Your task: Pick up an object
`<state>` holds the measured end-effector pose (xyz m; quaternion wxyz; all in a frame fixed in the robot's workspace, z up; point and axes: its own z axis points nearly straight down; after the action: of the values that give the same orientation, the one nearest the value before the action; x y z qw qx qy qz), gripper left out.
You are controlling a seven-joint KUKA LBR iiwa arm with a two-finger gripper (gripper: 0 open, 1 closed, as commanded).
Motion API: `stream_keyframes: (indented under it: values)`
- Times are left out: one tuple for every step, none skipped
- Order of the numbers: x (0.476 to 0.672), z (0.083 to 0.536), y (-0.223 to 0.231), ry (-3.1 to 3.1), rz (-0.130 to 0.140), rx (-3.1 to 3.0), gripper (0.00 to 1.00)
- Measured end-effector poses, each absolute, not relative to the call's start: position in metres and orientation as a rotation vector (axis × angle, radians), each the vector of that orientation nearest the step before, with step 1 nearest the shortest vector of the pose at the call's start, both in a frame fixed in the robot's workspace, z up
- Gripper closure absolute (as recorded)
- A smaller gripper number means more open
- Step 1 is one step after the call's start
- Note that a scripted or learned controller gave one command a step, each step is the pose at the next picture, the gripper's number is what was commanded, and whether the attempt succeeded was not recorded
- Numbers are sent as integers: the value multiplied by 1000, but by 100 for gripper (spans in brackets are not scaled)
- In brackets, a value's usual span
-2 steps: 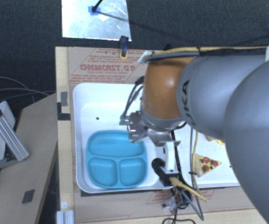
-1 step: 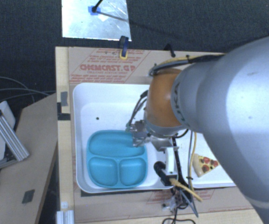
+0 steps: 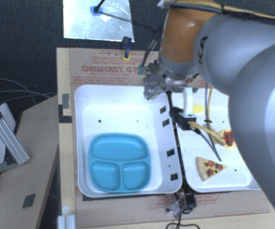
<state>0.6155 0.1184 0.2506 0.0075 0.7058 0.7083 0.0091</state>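
Observation:
My gripper (image 3: 157,87) hangs below the orange band, over the far end of the divider between the two bins. A blue three-compartment plate (image 3: 119,162) lies in the near half of the left bin (image 3: 87,104). In the right bin (image 3: 237,178), a pizza slice (image 3: 209,167) rests near the front. A tan and red piece (image 3: 225,137) lies further back, and a small yellow piece (image 3: 199,109) sits just right of the gripper. The arm hides much of the right bin. Nothing shows between the gripper's tips.
A thin dark rod-like thing (image 3: 209,144) slants across the right bin beside the tan piece. Cardboard (image 3: 104,68) lies under the bins. A silver sheet (image 3: 96,13) sits at the back. The far half of the left bin is bare white floor.

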Motion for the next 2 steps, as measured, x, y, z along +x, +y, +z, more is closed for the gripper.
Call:
stream_keyframes:
  values:
    - [601, 503, 112, 2219, 27, 2208, 100]
    - [641, 428, -11, 2209, -10, 2233, 100]
